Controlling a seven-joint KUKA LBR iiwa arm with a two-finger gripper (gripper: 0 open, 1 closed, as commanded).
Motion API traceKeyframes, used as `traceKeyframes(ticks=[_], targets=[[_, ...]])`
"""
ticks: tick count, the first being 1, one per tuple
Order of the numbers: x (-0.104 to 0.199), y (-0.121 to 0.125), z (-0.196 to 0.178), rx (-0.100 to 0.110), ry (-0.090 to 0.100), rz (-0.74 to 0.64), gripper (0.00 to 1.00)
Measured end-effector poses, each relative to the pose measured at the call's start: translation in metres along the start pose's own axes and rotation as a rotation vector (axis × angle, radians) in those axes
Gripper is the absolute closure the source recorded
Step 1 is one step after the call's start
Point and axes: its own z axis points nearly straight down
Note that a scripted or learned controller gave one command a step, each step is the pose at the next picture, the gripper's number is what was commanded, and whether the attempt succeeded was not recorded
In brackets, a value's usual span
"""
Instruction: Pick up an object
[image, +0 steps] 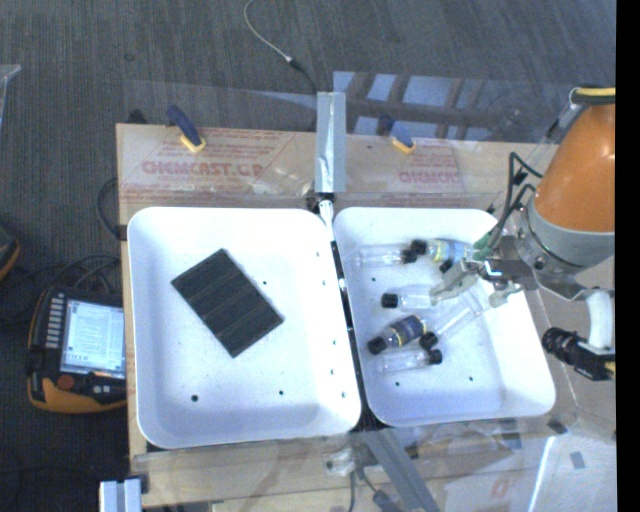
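Note:
Several small clear vials with black caps lie scattered in the right bin (520, 385). One vial with a dark label (403, 333) lies near the bin's middle. Another vial (384, 257) rests near the back left, and a bluish one (447, 248) lies beside it. My gripper (470, 282) hangs over the right half of this bin, close above the vials, below the grey and orange wrist (575, 200). I see nothing held in it. A black ribbed rectangular pad (227, 302) lies flat in the left bin (160, 400).
A metal divider post (330, 150) stands at the back between the bins. Blue and yellow clamps (185, 128) grip the bench's rear board. A handheld pendant (75, 345) lies on the floor to the left. A black fitting (570, 348) sticks out beyond the right bin.

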Motion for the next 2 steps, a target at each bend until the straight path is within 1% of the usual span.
traceKeyframes(ticks=[1, 2], targets=[[-0.05, 0.042, 0.145, -0.016, -0.005, -0.183, 0.0], [-0.065, 0.101, 0.182, -0.02, -0.004, -0.226, 0.0]])
